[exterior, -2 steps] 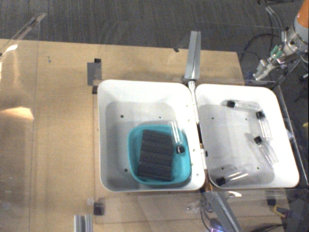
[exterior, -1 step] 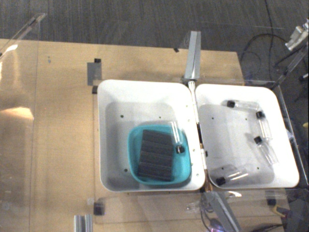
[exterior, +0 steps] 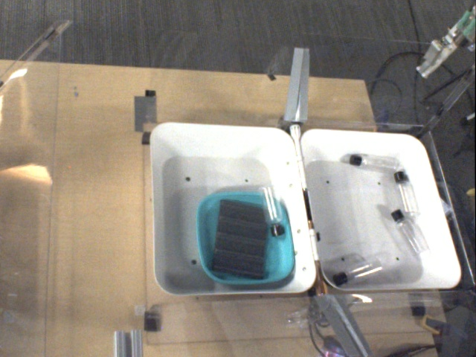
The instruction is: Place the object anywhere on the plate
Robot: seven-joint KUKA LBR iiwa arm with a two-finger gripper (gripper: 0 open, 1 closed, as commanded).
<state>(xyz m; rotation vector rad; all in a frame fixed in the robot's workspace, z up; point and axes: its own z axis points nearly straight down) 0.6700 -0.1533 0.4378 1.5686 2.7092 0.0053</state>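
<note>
Vial (exterior: 272, 208), clear with a black cap, lies on the right side of the teal plate (exterior: 207, 233) in the left bin, just beside the dark ridged block (exterior: 239, 238). Whether the gripper is spread or closed I cannot tell; I judge any release best made low over bare plate, so the vial cannot roll off

A clear plastic vial with a black cap (exterior: 272, 213) lies on its side on the right part of a teal, rounded-square plate (exterior: 285, 262), cap end toward the near edge. The plate sits in the near right part of the left white bin and carries a dark ribbed rectangular block (exterior: 240, 238), just left of the vial.
</note>
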